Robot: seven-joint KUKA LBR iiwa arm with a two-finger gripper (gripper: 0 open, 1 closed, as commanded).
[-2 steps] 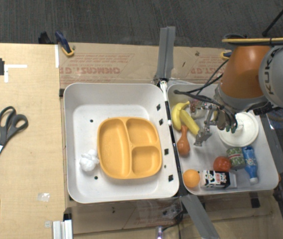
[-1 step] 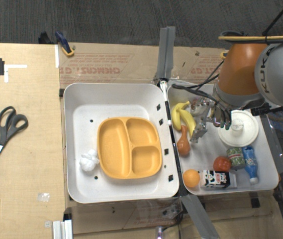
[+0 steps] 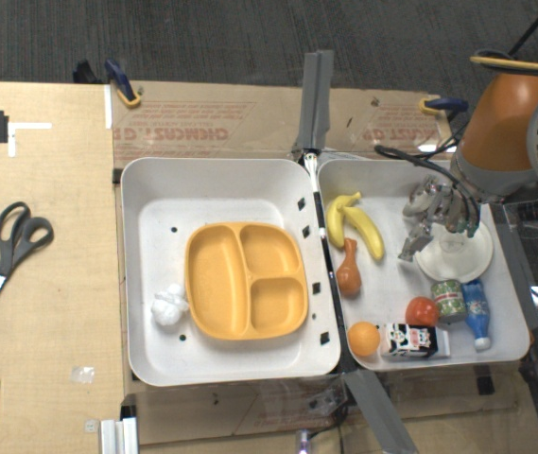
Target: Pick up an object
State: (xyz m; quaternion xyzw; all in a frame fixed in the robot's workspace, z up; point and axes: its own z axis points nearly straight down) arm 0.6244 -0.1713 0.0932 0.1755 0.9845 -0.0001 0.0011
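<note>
Several objects lie in the right bin (image 3: 510, 343); the gripper (image 3: 418, 236), fingers spread and holding nothing, hangs beside the bananas (image 3: 358, 223), so this looks like the approach: descend, then close

The 2 bins (image 3: 141, 282) look like smooth white plastic with a soft sheen. The divided yellow plate (image 3: 247, 279) is matt plastic. The bench (image 3: 42, 310) shows pale wood grain, and brown cardboard (image 3: 212, 126) lies behind. The scissors (image 3: 8, 253) have metal blades.
</note>
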